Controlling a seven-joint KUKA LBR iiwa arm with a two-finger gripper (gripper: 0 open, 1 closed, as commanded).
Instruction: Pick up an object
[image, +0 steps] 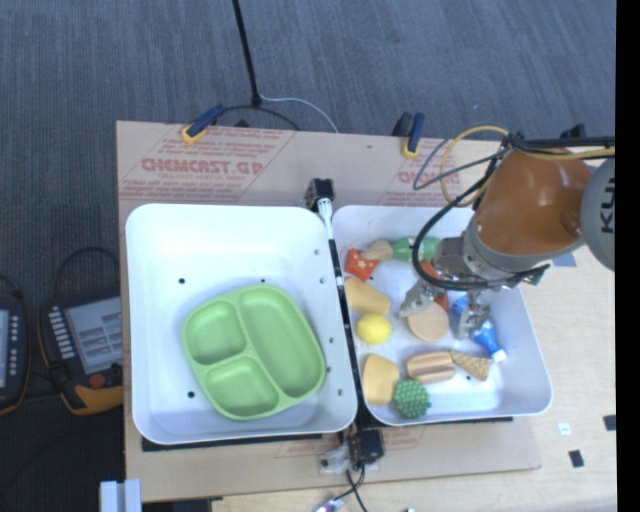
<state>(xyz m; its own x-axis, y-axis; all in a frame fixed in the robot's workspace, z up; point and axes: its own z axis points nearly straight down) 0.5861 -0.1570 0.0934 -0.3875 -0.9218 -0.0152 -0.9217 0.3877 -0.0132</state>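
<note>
The grey arm (530, 205) with its orange band reaches in from the counter's right side and bends down over the right bin (525, 385). Its hand (445, 300) hangs low over the middle of that bin, above a tan round piece (428, 324). The metal fingers (416, 298) look spread apart with nothing clamped between them, though the wrist hides part of them.

The right bin is crowded. A red piece (359, 264) and a pale piece (379, 250) sit near its far left corner, with a green item (403, 248) just beside them. A yellow wedge (366, 298) and a yellow ball (374, 329) lie along its left wall. Along the near edge are a yellow block (379, 378), a green broccoli (411, 398), a hot dog (431, 366) and an ice cream cone (472, 365). A blue item (482, 336) lies just right of the hand. Little open floor is left except at the near right corner.

The left bin (160, 250) holds a green divided plate (254, 350) toward its near right, with bare white floor along its far and left sides.

Both bins rest on a brown board (200, 165) clipped to the counter, on grey carpet (100, 60). A cable (245, 50) runs in from the far side.
</note>
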